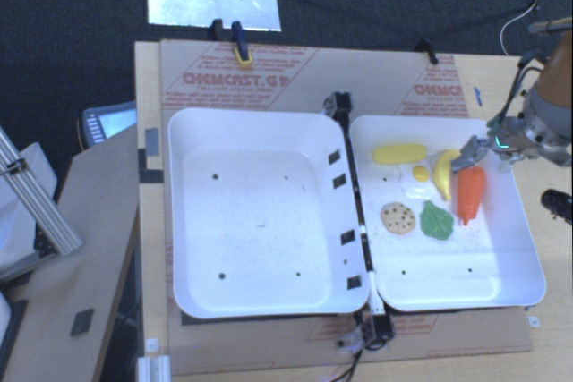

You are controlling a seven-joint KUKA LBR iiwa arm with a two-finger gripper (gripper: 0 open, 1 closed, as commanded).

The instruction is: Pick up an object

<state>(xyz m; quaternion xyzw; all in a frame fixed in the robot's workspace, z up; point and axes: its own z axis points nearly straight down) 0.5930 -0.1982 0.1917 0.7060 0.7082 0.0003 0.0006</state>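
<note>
In right bin (519, 282): orange carrot (471, 193), upright-ish.

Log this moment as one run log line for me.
gripper: above right bin, beside carrot and banana | grasp: none seen | also there: corn, cookie, green leaf

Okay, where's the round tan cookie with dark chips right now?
The round tan chip cookie lies in the right white bin, near its left wall, just left of the green leafy piece and below the yellow corn cob.
</note>
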